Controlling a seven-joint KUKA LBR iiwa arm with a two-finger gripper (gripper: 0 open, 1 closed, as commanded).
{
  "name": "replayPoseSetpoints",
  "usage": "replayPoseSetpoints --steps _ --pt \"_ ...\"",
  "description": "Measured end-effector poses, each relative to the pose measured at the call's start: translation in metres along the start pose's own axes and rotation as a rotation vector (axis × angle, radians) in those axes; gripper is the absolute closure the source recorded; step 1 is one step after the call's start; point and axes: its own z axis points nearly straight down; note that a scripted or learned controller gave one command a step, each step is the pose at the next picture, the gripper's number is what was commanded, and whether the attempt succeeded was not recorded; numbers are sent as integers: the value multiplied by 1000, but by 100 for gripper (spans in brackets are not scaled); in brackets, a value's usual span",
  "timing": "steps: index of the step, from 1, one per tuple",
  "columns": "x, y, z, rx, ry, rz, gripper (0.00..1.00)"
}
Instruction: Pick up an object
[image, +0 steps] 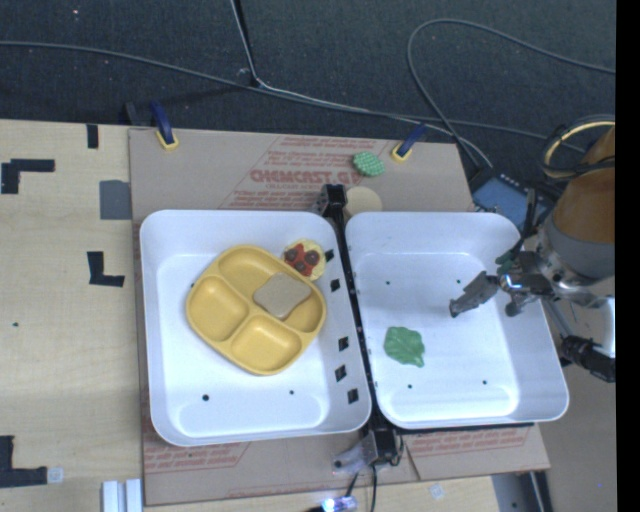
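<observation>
A green leafy object (405, 345) lies on the floor of the right bin (440, 412), left of its middle. My gripper (490, 300) hangs over the right part of that bin, up and to the right of the green object and apart from it. Its fingers (468, 298) stand open with nothing between them. In the left bin (240, 425) a yellow divided plate (220, 300) carries a flat tan square (281, 295). A small red and dark item (304, 258) sits at the plate's upper right rim.
A green dotted piece (368, 163) lies on the cardboard behind the bins. Black clips (334, 200) join the bins along their shared wall. Cables run across the dark floor at the back. The arm's grey body (585, 235) stands right of the right bin.
</observation>
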Motion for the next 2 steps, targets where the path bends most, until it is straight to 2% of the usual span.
replayPoseSetpoints --steps 1,2 --pt "0 3 -7 -12 -2 -4 0" --pt "2 2 37 -8 -2 -4 0"
